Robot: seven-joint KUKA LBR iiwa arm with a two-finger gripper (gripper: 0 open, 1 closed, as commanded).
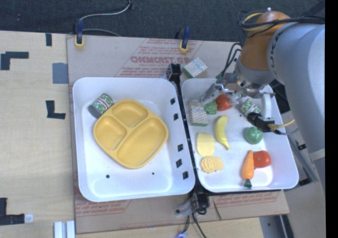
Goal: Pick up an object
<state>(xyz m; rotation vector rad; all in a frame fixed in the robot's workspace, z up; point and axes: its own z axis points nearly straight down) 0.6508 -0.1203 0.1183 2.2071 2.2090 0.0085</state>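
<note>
My gripper hangs over the back of the right bin, below the orange wrist band. Its fingers look spread, so it is open. A small red toy lies just under it, with a green toy to its left. Nothing is lifted. Around them in this bin lie a banana, a green pepper, a small can, a printed packet, a yellow wedge, a corn cob, a carrot and a red-and-white piece.
The left bin holds a yellow divided plate and a small green can. A loose packet lies on the cardboard behind the bins. A black divider runs between the two bins.
</note>
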